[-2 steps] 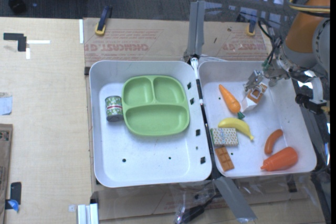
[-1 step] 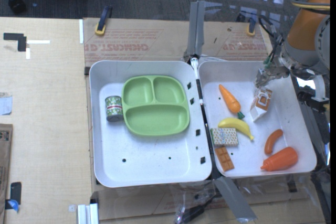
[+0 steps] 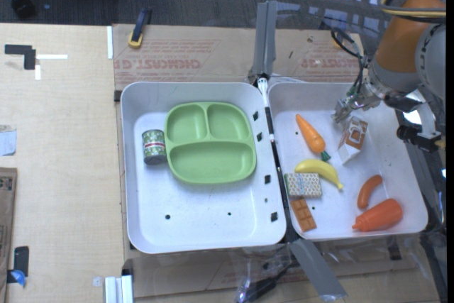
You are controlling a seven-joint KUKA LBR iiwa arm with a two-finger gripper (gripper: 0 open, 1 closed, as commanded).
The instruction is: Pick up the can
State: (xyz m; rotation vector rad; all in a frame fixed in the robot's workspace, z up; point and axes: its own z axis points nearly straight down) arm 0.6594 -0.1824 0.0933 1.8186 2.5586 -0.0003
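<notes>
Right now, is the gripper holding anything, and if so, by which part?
Nothing visibly held. The gripper hovers over the right bin; the can lies untouched in the left bin.

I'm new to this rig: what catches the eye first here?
The green divided plate in the left bin, with the small can lying against its left edge. In the right bin, bright toy food: carrot, banana. The gripper hovers at that bin's far side.

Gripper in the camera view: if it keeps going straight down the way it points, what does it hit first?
Most likely the small white carton just below the gripper in the right bin. Depth is unclear, so it might land on the floor beside it. The can lies in the left bin.
</notes>
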